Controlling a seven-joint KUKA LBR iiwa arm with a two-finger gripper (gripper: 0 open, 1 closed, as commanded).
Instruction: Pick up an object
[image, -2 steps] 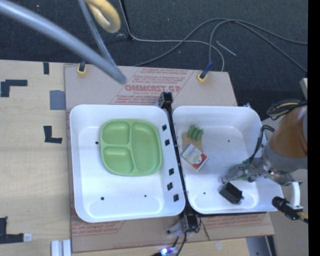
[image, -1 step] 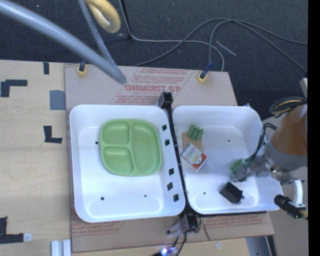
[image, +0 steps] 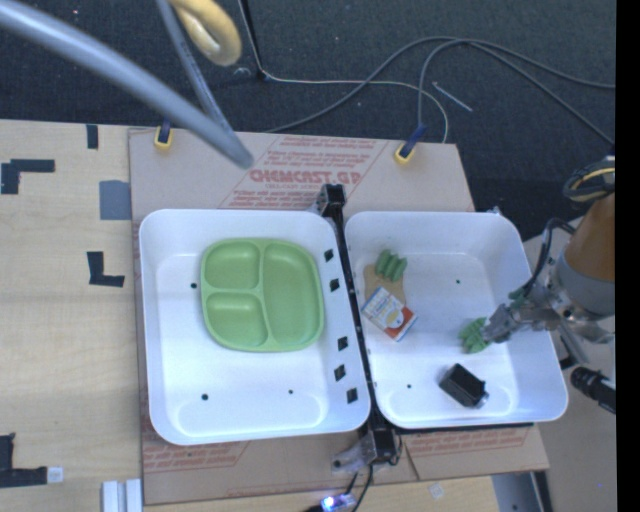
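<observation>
The right bin (image: 500, 240) holds several small objects. A green toy piece (image: 472, 337) lies near its right wall. My gripper (image: 499, 326) reaches in over that wall from the right and sits low, right against the piece's right side. A black block (image: 463, 385) rests near the bin's front edge. Near the bin's left side lies a small white, red and orange packet (image: 388, 312), and behind it a green ribbed piece (image: 390, 267). The arm's grey wrist with its orange band (image: 590, 250) stands just outside the bin.
The left bin (image: 165, 300) holds a light green divided plate (image: 262, 294). A black divider (image: 345, 300) runs between the bins. Cables cross the dark floor behind the bench, and a grey pole (image: 130, 70) slants across the top left.
</observation>
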